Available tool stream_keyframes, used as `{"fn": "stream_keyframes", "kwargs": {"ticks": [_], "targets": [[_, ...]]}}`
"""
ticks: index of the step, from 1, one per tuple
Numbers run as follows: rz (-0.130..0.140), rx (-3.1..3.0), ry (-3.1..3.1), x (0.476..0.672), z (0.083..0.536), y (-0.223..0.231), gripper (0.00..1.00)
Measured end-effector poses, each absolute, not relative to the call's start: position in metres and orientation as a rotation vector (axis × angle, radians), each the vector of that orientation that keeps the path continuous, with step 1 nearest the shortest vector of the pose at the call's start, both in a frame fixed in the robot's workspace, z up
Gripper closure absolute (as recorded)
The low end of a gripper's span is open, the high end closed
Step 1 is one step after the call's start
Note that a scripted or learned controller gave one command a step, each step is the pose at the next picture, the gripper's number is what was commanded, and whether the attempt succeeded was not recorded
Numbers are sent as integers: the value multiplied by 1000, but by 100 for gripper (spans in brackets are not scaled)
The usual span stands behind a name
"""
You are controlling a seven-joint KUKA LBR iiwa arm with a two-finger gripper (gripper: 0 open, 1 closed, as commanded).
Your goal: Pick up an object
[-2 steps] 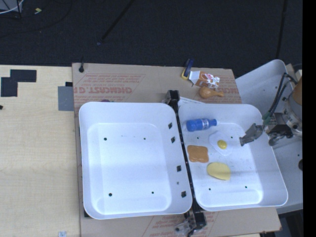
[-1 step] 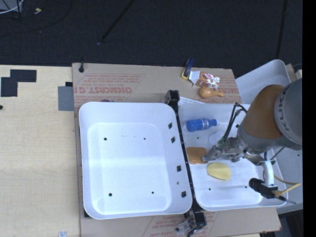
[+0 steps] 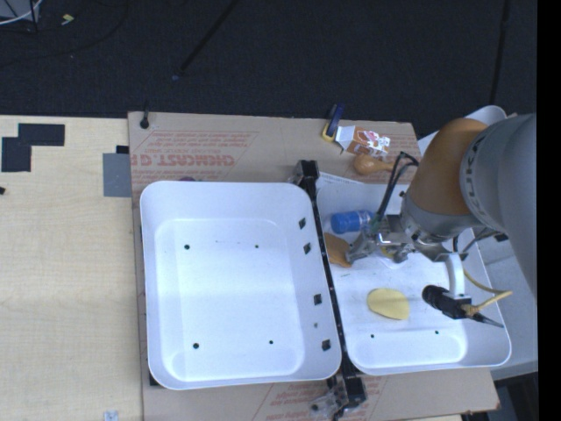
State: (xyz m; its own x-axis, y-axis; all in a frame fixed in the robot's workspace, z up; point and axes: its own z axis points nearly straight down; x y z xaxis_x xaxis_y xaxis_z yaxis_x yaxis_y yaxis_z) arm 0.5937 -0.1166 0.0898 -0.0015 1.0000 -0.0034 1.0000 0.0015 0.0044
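- The brown cardboard sheet with red print lies across the middle of the frame under both bins.
- The grey arm with its orange band comes in from the right edge and bends down over the right-hand bin.
- The shallow white left bin sits at centre left.
- The shallow white right bin sits just beside it at lower right, and black clips join their walls.
- The metal two-finger gripper hangs low over the upper left part of the right bin. How wide the claw stands cannot be told, and nothing is seen held in it.
- The blue cylindrical bottle lies on its side in the right bin, just up and left of the claw. Its long axis runs roughly left to right, and its right end is hidden by the gripper.
- The flat yellow oval piece lies on the right bin's floor below the claw, apart from it, with its long axis left to right.
- The tan wedge-shaped piece rests against the right bin's left wall, just left of the claw.
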Motion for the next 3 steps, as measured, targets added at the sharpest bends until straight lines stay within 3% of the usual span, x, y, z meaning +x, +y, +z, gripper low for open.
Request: {"fn": "stream_keyframes", "kwargs": {"ticks": [1, 2, 3], "targets": [[-5, 2216, 2207, 602, 92, -97, 0], [-8, 2230, 2216, 561, 87, -154, 0], [1, 2219, 2228, 584, 87, -93, 0]]}}
